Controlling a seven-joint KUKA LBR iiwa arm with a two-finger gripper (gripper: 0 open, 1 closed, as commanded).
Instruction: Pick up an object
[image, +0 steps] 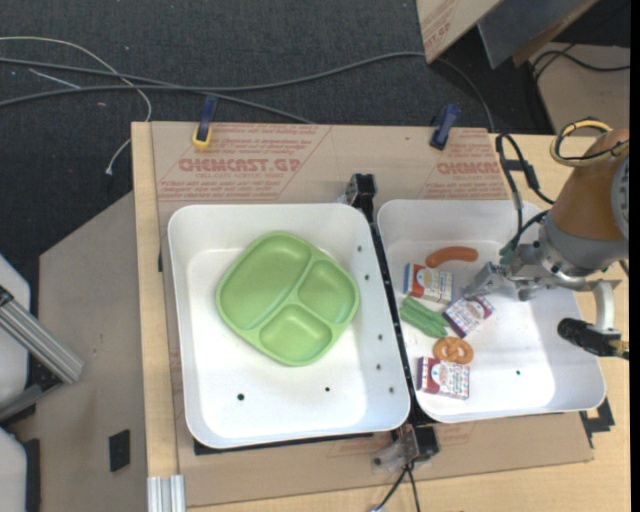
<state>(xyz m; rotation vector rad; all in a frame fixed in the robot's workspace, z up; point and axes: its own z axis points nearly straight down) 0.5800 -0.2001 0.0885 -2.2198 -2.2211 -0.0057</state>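
The right bin (560, 385) holds several small items. An orange sausage (452, 256) lies near its back. Below it sit a small printed packet (428, 283), a green stick-shaped piece (424, 318), a purple-edged packet (468, 314), a pretzel (453, 350) and another printed packet (444, 379). My gripper (484, 284) reaches in from the right, low over the bin. Its tip is just above the upper right of the purple-edged packet, to the right of the small printed packet. Nothing is visibly lifted.
The left bin (200, 390) holds a green divided plate (288, 297). A black clamp (361, 187) sits at the back between the bins. The arm's grey wrist and orange band (585, 210) hang over the right bin's right side. Cables run along the bench's back right.
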